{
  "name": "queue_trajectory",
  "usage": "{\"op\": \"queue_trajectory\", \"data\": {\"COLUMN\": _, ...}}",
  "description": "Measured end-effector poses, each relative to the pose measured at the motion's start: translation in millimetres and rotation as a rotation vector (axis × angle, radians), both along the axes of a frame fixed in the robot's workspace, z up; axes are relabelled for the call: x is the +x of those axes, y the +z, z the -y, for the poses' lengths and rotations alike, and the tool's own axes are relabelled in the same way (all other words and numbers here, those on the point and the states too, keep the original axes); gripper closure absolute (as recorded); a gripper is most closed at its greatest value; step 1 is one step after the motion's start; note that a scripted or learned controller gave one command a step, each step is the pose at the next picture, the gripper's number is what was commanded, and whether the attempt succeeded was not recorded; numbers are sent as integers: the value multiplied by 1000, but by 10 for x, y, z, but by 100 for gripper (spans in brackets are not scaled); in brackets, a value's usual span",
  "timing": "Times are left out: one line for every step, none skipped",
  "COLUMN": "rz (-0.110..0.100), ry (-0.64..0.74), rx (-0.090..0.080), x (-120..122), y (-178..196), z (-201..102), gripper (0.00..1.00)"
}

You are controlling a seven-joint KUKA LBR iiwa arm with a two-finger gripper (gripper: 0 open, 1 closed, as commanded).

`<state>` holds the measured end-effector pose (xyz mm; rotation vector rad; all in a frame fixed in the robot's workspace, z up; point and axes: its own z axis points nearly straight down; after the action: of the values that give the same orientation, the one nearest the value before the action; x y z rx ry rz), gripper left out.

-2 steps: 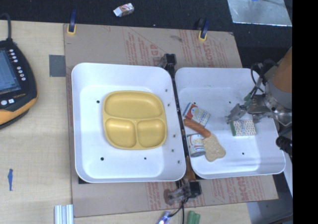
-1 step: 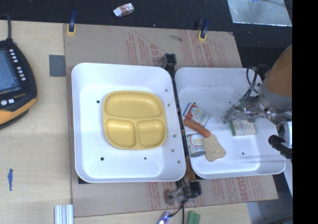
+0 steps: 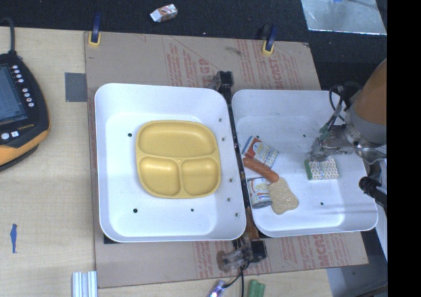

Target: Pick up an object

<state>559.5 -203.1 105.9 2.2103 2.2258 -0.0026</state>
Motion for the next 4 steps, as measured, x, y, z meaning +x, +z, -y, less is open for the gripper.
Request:
{"op": "queue_trajectory", "data": {"rz": 0, "ry": 0, "rx": 0, "x": -1, "y": -1, "z": 1, "gripper": 0}}
{"op": "queue_trajectory", "data": {"rz": 5, "ry": -1, "rx": -3, "x": -135, "y": -103, "z": -496, "gripper": 0}}
{"op": "queue_trajectory", "data": {"rz": 5, "ry": 0, "rx": -5, "x": -132, "y": 5, "z": -476, "gripper": 100}}
{"op": "queue_trajectory", "data": {"rz": -2, "ry": -5, "rx": 3, "x": -440, "y": 307, "z": -148, "gripper": 100}}
